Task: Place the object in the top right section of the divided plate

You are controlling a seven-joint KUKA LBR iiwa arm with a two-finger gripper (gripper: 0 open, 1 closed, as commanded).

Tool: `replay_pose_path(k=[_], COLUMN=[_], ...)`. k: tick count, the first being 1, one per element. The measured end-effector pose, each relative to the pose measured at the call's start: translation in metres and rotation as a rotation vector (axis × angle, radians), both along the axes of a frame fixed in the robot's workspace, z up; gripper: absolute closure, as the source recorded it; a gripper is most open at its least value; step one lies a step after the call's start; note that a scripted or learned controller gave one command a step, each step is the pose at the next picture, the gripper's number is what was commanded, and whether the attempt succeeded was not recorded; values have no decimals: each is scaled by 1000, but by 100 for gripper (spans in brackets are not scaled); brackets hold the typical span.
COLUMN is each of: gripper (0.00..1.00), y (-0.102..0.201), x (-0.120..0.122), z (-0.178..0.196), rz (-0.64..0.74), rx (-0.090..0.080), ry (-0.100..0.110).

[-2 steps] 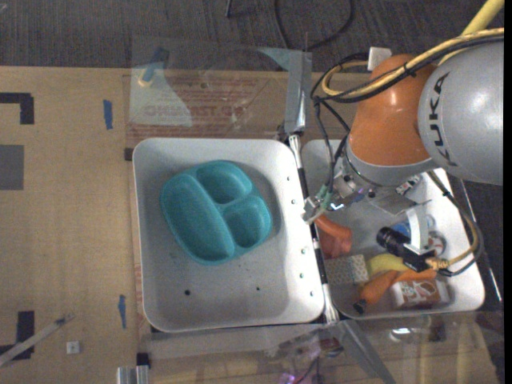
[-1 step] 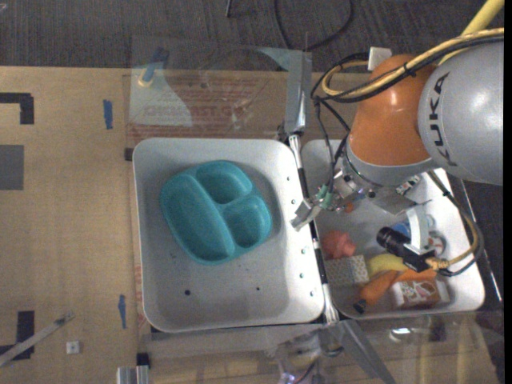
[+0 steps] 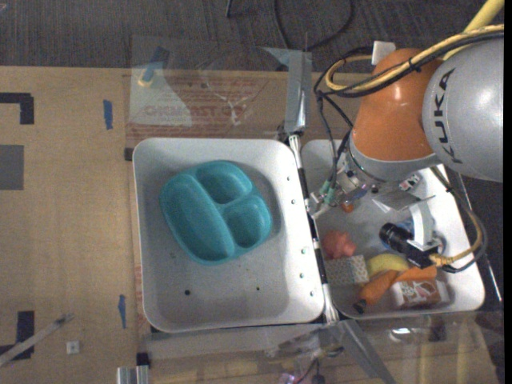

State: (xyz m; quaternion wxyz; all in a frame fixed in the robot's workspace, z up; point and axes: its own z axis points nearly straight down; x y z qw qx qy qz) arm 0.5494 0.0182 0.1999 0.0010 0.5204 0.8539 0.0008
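A teal divided plate (image 3: 214, 210) lies in the left white bin (image 3: 232, 294), a little left of the bin's centre. It has one large section on the left and two smaller ones at the top and right; nothing lies in any of them. My gripper (image 3: 336, 197) hangs low over the upper left part of the right bin (image 3: 470, 288), close to the wall between the bins. Just below it lies a pink object (image 3: 338, 245). The grey and orange arm hides the bin's upper half.
Along the right bin's near side lie a speckled grey block (image 3: 346, 270), a yellow banana (image 3: 386, 262), an orange carrot (image 3: 378, 286) and a small red-and-white box (image 3: 418, 294). Brown cardboard surrounds the bins.
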Motion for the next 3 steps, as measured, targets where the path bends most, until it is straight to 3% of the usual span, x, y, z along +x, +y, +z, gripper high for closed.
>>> replay_pose_path(k=[1, 2, 3], gripper=[100, 100, 100], y=[-8, -67, -2], x=[-38, -6, -15], z=[-15, -15, 19], rz=[227, 244, 238], rx=[0, -2, -1], ry=[4, -2, -2])
